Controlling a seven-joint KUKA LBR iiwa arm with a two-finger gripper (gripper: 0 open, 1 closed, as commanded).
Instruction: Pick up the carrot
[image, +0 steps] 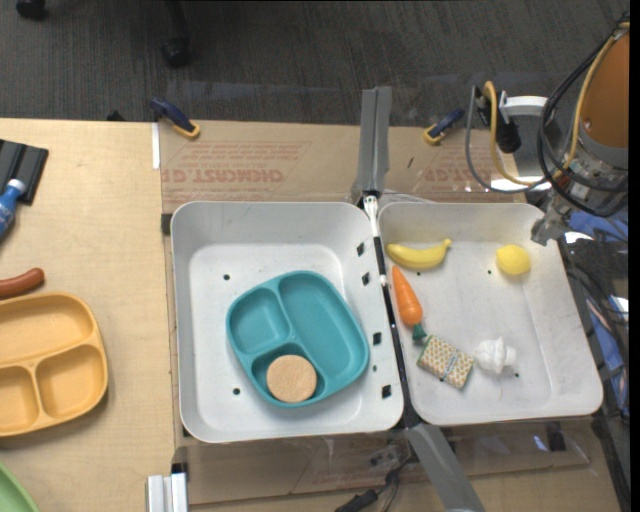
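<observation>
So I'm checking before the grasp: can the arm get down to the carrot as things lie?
Probably yes. The carrot lies uncovered by the right bin's left wall, the banana just above it. That wall may crowd a finger.

Red print on the brown cardboard sheet (262, 160) behind the bins, upside down from this camera, apparently "CHEMCAST GP", smaller lines beneath too blurred to read
</observation>
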